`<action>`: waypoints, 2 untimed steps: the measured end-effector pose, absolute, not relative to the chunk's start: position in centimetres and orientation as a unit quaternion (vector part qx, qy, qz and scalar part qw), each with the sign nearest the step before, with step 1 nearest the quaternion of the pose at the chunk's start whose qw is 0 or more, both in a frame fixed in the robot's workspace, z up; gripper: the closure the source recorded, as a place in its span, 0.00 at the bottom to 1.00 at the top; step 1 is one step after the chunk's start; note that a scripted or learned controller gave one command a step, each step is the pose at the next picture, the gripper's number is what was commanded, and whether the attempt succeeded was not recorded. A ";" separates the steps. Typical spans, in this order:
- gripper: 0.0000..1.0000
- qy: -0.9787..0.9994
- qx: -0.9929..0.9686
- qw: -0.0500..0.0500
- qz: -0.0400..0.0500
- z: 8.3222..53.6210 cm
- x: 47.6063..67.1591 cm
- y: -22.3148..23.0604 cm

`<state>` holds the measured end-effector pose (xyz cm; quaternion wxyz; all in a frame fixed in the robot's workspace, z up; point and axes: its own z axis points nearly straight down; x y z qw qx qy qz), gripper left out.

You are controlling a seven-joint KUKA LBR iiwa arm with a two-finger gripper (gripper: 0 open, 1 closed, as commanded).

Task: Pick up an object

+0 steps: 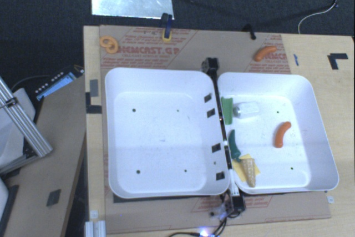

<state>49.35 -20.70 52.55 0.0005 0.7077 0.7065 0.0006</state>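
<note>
Worktop (183,44) carries two white bins. Left bin (161,130) offers you nothing to pick; right bin (310,119) holds everything. Your easiest target: orange sausage (282,134), lying apart mid-right. Riskier: clear piece (246,110), green strip (226,110), dark green piece (233,144) and yellow cone (248,170) crowd the left wall, so expect wall strikes or double grabs. Tool state: cannot tell.

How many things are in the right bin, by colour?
Orange: 1, sausage
Green: 2, upper piece and lower piece
Clear: 1, bottle
Yellow: 1, wedge
Tan: 1, cone
Total: 6
</note>
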 end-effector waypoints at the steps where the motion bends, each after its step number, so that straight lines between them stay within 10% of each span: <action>1: 1.00 0.708 0.706 0.002 0.001 53.6 48.6 -20.6; 2: 1.00 0.708 0.706 0.002 0.001 53.5 48.9 -20.6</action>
